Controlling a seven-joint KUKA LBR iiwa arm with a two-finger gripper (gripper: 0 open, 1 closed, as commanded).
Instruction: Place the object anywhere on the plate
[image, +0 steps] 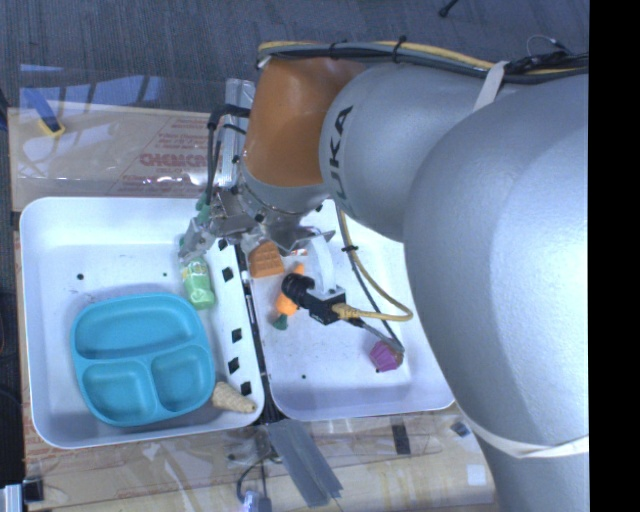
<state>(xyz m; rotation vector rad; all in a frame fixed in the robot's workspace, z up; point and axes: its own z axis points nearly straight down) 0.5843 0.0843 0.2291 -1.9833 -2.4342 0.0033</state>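
**Green object beside the blue plate**

The small light-green plastic object (199, 285), oblong and rounded, stands roughly upright in the left white bin, just beyond the upper right corner of the blue three-compartment plastic plate (142, 357). The plate lies flat, its long compartment farthest from the viewer, two smaller ones nearest.

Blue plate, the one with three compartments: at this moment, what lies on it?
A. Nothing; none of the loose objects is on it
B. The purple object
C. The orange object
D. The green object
A. The blue plate has all three compartments bare; the green object lies beyond its upper right edge in the left bin, and the purple object and orange object sit in the right bin.
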